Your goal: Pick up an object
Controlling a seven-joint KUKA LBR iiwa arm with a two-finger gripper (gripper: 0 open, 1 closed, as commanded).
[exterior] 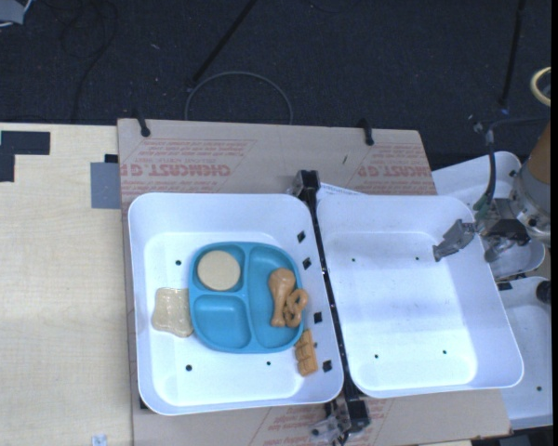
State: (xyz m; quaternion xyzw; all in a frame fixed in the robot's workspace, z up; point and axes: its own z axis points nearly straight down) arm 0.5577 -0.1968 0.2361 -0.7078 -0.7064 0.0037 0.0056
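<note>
My gripper (467, 238) hangs over the right bin (418, 379)'s far right rim — I cannot tell its state. The left bin (158, 379) holds a blue divided tray (228, 323) with a round cracker (218, 270) and pretzel-like pieces (286, 297). Both bins sit on cardboard (260, 161) over a pale wooden bench (46, 295) — dark carpet (260, 35) beyond.

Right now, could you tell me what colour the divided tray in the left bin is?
Blue tray, clear in the camera view.
</note>
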